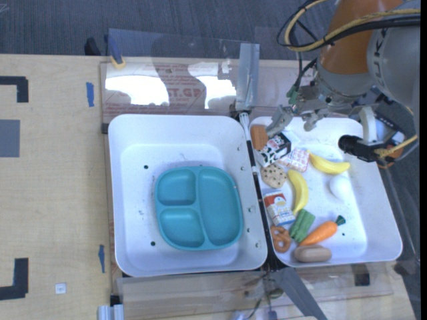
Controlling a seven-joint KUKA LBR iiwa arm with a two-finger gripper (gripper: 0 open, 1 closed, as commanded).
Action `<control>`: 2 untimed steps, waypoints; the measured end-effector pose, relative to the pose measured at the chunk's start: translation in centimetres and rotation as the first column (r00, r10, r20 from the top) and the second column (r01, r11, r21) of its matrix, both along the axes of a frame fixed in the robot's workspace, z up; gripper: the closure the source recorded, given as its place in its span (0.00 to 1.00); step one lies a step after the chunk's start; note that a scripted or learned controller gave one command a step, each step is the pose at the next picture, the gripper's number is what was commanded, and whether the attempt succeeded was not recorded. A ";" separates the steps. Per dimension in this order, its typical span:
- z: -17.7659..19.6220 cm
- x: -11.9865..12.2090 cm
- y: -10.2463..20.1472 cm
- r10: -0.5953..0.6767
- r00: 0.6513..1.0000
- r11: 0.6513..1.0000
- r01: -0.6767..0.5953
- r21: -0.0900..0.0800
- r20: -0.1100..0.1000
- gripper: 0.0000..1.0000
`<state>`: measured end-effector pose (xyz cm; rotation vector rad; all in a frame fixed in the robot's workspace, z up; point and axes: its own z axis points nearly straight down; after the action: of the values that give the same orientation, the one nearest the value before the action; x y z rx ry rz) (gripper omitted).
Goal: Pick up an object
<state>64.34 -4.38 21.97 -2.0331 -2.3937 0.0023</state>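
Right bin (383, 235): near edge holds a brown potato (312, 253), carrot (320, 232) and pretzel (281, 239); two bananas (298, 191) lie farther back. Left bin (127, 179) carries a teal divided plate (198, 207). End effector (293, 115) hovers over the right bin's far end, fingers spread, nothing between them.

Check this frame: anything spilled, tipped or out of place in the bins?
Nothing stands out. The teal divided tray lies flat in the left bin. The toy food, including two bananas and a carrot, sits loosely inside the right bin, nothing over the rim.
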 end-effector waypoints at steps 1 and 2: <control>-9.9 -3.3 -5.9 -0.034 0.999 0.999 0.034 0.000 -0.012 0.00; -13.3 -8.1 -5.8 0.011 1.000 1.000 -0.011 0.001 0.006 0.00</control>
<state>56.20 -10.18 8.64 -2.0222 -2.4082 -0.0056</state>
